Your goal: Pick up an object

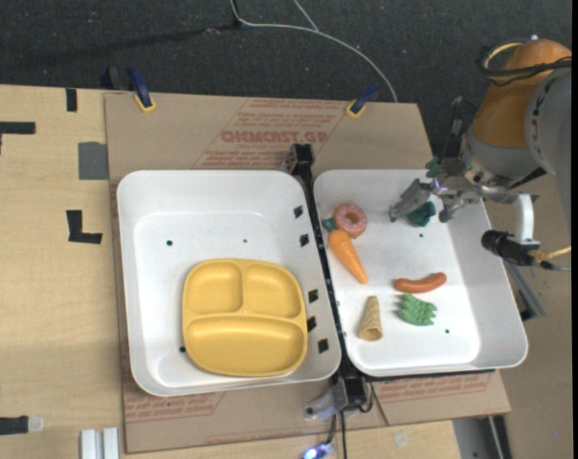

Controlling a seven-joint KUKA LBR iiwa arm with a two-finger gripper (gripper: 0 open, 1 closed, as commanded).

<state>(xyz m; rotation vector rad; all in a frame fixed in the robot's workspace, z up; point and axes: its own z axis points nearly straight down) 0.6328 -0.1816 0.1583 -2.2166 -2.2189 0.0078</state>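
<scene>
White right bin: spread pincer straddles teal object.

Lighting even, image slightly soft.
White bins bright without glare; shadows faint; dark backdrop beyond table underexposed.

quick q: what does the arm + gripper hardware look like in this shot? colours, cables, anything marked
Grey arm with a rounded orange band above the wrist, entering from the right. A thin dark cable loops over the orange part. The gripper is dark grey metal with two fingers; something teal shows at its tips. A white bracket and a black cylindrical fitting sit beside the wrist. No readable markings.
</scene>
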